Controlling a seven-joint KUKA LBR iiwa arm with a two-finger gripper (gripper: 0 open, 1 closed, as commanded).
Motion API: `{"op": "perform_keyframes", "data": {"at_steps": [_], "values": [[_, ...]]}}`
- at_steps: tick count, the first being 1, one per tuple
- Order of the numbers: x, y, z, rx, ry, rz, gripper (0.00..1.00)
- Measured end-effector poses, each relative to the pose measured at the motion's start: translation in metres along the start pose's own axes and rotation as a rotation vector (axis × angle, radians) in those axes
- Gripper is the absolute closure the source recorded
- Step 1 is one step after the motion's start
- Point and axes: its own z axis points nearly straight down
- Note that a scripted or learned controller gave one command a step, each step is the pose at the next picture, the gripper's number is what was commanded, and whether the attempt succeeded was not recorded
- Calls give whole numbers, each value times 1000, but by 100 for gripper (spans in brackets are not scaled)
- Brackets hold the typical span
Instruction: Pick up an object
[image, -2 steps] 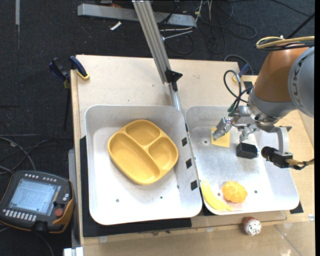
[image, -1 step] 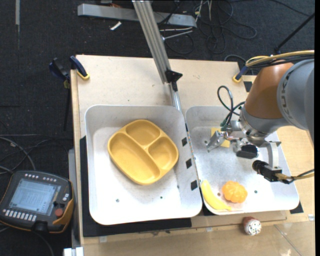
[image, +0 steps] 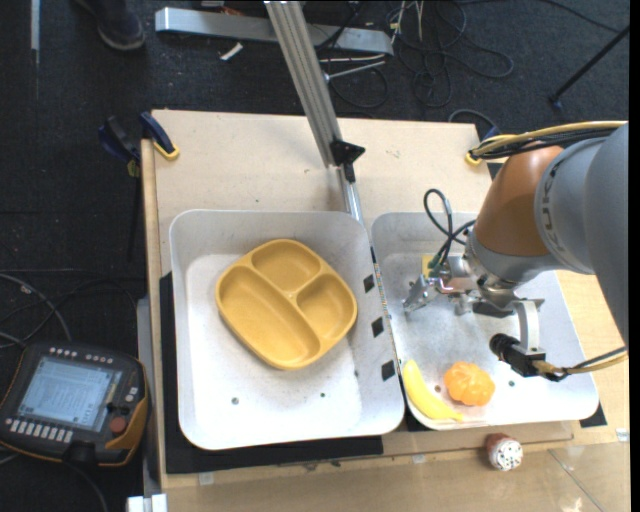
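tool (image: 415, 298) over right bin (image: 570, 400), orange (image: 469, 383) near

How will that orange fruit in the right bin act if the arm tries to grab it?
The orange looks round, so a nudge would probably roll it. Its skin looks bumpy, likely giving fair grip. The banana beside it and the bin's rim may stop it rolling.

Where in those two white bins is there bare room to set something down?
Left bin: bare floor along the near edge and left side of the yellow divided plate. Right bin: crowded, with the gripper over its middle and a banana and orange at the near edge.
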Motion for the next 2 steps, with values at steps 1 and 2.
{"op": "perform_keyframes", "data": {"at_steps": [1, 2], "values": [[0, 1, -12, -1, 0, 0, 100], [-1, -3, -55, -4, 0, 0, 100]]}}
